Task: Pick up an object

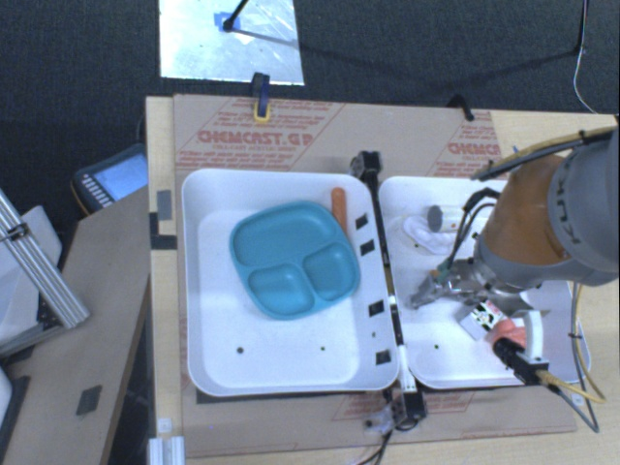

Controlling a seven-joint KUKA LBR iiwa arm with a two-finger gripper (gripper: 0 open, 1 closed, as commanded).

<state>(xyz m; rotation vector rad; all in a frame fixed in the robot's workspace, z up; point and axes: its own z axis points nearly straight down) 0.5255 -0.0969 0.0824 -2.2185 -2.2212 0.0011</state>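
My gripper (pixel 432 290) is low over the middle of the right bin (pixel 441 361), reaching in from the right and pointing left. A small white box with black marks (pixel 479 319) and a red-orange object (pixel 510 333) lie just right of it, under the wrist. A crumpled white object (pixel 420 231) and a short grey cylinder (pixel 435 218) lie at the bin's far left, apart from the gripper. In the left bin (pixel 208 356) sits a teal divided plate (pixel 294 259), with a thin orange stick (pixel 338 204) by its far right edge.
A black-clipped divider (pixel 380 260) separates the two bins. The arm's grey body and orange band (pixel 528 216) cover the right bin's right half. Cardboard (pixel 291 134) lies under the bins, and a metal sheet (pixel 228 27) lies beyond.
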